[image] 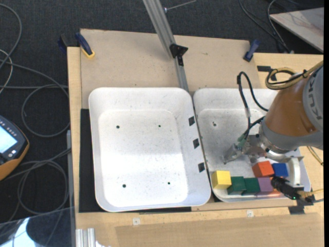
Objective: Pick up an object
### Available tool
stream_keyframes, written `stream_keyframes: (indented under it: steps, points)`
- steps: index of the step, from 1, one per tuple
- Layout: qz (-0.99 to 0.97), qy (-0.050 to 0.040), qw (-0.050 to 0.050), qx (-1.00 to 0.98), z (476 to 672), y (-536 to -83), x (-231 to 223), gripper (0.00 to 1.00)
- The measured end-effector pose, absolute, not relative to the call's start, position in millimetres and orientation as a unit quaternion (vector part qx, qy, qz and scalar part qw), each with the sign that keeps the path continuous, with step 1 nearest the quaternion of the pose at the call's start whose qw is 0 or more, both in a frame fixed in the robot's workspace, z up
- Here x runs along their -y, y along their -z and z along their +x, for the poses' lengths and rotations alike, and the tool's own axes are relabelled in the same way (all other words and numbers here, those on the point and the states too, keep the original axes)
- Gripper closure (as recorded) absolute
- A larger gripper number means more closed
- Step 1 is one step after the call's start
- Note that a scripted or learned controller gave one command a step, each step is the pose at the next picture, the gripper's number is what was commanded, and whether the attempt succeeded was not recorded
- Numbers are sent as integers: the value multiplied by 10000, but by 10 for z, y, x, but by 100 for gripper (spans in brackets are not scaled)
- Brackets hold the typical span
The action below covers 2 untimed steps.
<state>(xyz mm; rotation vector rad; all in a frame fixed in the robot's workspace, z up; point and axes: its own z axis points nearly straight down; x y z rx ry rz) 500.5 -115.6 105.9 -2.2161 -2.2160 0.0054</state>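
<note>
Blocks sit bunched at 6 o'clock of the right-hand shallow white bin (226, 107): yellow cube (222, 178) w/ dark green block (244, 184) touching it, purple block (266, 184), orange cube (264, 168) and blue cube (280, 169) just beyond. My gripper (239, 151) hangs at approx 11 o'clock of the orange cube, near it; fingers look spread, nothing betw them. Judging: approach step, no grasp yet. Next: shift toward 5 o'clock, drop over one cube, close. Left-hand shallow white bin (97, 107) isn't involved.

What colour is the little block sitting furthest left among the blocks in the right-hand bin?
Yellow. The block shows plainly in the camera view, beside a green block.
</note>
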Motion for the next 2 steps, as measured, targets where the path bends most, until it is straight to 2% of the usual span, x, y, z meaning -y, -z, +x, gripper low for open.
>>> stream_keyframes:
  steps: [1,2]
  points:
    - [-7069,11,1,7073,5030,-1198,1156,100]
    - [-7066,15,-23,7076,5033,-1626,1163,100]
